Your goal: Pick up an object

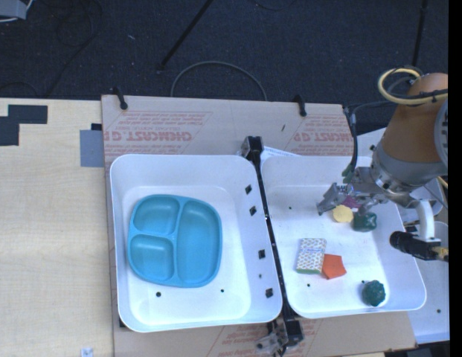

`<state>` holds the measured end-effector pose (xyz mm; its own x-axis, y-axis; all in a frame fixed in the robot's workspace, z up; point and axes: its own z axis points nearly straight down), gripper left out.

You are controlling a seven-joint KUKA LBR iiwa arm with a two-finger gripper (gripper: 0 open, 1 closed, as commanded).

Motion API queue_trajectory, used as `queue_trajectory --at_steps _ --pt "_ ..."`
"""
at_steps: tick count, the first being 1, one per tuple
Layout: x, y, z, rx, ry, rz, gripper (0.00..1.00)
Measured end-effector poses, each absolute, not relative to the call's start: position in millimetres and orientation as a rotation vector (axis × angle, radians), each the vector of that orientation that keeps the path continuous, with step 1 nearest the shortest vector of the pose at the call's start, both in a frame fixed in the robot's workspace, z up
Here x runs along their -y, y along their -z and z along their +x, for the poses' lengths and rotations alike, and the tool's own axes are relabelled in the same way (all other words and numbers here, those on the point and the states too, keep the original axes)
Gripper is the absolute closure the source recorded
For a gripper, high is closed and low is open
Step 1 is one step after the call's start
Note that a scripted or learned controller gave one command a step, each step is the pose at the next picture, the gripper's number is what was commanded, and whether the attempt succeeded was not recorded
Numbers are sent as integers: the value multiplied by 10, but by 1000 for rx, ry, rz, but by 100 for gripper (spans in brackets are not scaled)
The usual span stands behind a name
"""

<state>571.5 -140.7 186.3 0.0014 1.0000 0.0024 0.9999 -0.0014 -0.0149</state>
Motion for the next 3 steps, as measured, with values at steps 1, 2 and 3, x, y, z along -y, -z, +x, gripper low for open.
queue_trajectory --at_steps 1,2,3 --pt "1410 -1936 5746 2221 -1 -2220 0" --pt "1435 -1297 5722 2216 -7 -2216 0" --pt "1423 -851 5716 2218 -4 -2219 0"
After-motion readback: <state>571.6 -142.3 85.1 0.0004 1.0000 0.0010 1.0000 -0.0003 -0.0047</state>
